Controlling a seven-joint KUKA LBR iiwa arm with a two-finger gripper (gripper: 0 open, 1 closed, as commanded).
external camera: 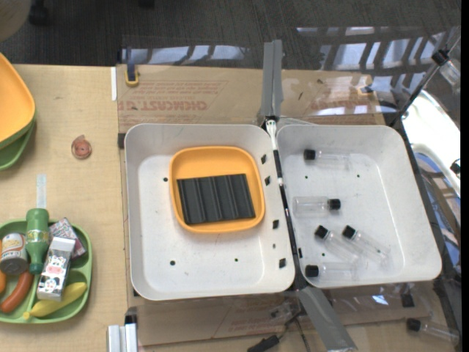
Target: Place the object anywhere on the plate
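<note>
An orange plate (217, 160) lies in the left white bin (146, 255). A dark grey ribbed block (216, 199) rests flat on the plate, covering most of its middle. In the right white bin (410, 218) lie several clear plastic tubes with black caps, among them one near the back (326, 156), one in the middle (316, 205) and one toward the front right (364, 243).
A grey divider post (272, 79) stands behind the gap between the bins. Left of the bins, a green plate (73, 299) holds toy food and a green bottle (36, 239). An orange bowl (13, 108) sits at the far left. A small pink piece (81, 147) lies on the bench.
</note>
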